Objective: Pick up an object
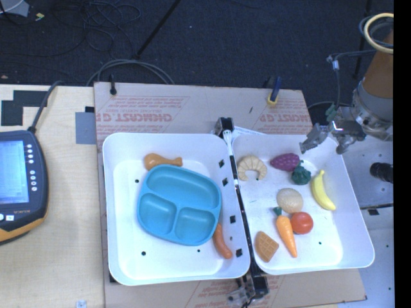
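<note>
Two shallow white bins are sitting side by side on the bench. The left bin [122, 262] is holding three things: one blue divided plate [180, 205] lying at its centre, one toy chicken drumstick [162, 162] touching the plate's rim at about eleven o'clock, and one toy sausage [222, 242] lying against the plate's edge at about five o'clock, close to the divider between the bins.

The right bin [356, 249] is holding eight toy foods. One croissant [252, 167] is lying at ten o'clock from the bin's centre, one bunch of purple grapes [284, 162] at twelve, and one green broccoli piece [300, 174] just beside the grapes. One banana [322, 190] is lying at two o'clock. Near the centre, one pale potato-like piece [289, 199] is touching one red tomato [302, 222], and one carrot [286, 234] is lying just beside both. One waffle-textured wedge [266, 246] is resting at seven o'clock.

The gripper [327, 138] is hovering above the right bin's far rim, at about one o'clock from the bin's centre, apart from every toy. Its two fingers are standing spread apart, with nothing between them.

One teach pendant [19, 178] is lying on the bench at nine o'clock from the left bin.
</note>
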`<state>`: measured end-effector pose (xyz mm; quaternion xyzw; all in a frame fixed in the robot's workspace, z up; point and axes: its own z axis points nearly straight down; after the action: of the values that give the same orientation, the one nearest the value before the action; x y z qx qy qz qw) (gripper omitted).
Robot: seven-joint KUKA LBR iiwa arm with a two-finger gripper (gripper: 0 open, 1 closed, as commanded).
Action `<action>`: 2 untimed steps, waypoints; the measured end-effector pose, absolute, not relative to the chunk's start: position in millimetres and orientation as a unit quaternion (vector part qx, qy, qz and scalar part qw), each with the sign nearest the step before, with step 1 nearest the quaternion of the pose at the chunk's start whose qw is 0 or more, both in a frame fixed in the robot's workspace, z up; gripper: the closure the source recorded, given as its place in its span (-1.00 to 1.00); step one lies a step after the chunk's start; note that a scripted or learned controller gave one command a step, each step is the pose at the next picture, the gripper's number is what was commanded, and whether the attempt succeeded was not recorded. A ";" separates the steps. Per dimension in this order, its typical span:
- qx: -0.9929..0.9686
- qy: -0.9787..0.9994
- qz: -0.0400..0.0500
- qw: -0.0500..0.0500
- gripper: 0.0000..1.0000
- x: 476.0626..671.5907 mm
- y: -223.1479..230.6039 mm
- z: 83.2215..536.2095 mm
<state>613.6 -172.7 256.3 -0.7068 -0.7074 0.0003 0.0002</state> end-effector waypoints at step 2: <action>-0.705 -0.709 0.001 0.001 1.00 550.4 -205.9 465.8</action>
<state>550.4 -205.9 465.8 -0.7053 -0.7089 0.0015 0.0010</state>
